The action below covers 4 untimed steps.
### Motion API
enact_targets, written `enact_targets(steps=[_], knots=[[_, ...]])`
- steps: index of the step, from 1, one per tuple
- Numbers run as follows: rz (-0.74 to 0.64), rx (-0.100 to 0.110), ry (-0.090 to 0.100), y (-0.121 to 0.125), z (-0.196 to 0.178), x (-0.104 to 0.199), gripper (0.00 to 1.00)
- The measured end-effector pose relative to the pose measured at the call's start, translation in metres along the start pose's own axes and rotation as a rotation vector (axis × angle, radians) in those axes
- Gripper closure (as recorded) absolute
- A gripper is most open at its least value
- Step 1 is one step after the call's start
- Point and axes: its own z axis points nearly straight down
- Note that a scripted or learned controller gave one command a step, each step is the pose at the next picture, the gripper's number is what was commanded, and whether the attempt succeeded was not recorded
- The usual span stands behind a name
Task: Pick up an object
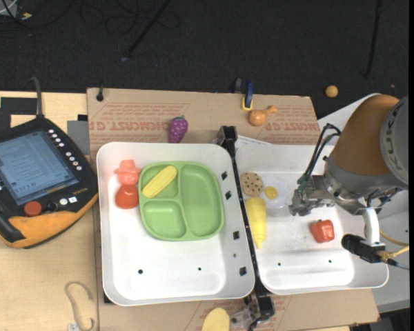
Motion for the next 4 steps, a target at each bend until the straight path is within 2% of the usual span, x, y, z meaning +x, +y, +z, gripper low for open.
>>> enact_targets(steps=[1,2,3,4], knots=[[0.000,-0.003,-0.001,0.009,-0.058,0.002,1.00],[0.000,-0.001,0.000,0.010,-0.089,0.000,1.00],[-0.005,0.004,0.003,0.006,-0.090,0.063,1.00],[-0.004,0.005,0.002,-0.004,-0.094,0.109,1.00]])
